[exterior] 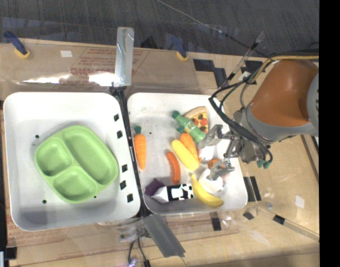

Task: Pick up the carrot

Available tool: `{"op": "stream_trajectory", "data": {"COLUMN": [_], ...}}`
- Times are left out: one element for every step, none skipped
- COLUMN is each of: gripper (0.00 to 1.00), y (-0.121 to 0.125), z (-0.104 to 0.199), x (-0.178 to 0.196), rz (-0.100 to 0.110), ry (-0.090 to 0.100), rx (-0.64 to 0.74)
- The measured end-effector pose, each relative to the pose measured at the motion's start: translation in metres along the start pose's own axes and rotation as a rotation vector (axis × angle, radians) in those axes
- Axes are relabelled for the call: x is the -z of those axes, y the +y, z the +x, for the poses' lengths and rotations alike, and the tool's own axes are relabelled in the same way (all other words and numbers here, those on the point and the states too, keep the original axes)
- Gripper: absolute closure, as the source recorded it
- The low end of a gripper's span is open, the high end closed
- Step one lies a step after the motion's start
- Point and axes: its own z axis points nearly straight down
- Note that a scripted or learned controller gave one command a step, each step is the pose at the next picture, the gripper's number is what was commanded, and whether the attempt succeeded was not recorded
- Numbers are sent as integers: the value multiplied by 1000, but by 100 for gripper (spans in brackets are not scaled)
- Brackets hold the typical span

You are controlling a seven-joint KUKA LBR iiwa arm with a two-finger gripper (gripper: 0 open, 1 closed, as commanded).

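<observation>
The carrot (139,150) is seen lying lengthwise against the left wall of the right bin (158,102), at about nine o'clock from that bin's centre, green top pointing to twelve. The gripper (217,153) is positioned well apart from it, at three o'clock in the same bin, above a banana (206,194); its fingers are spread, with nothing between them. A green divided plate (75,163) (three compartments) is held in the left bin (14,149).

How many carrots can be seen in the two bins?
2. One carrot lies beside the left wall of the right bin. The second carrot lies in the toy pile, against the yellow piece. The hand may hide others.
</observation>
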Motion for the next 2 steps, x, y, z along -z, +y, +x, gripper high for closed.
{"op": "stream_trajectory", "data": {"gripper": [0,100], "y": [4,7], "z": [-53,-54], "x": [-124,-113], "rz": [0,0], "ry": [-2,-4], "rx": [5,15]}}
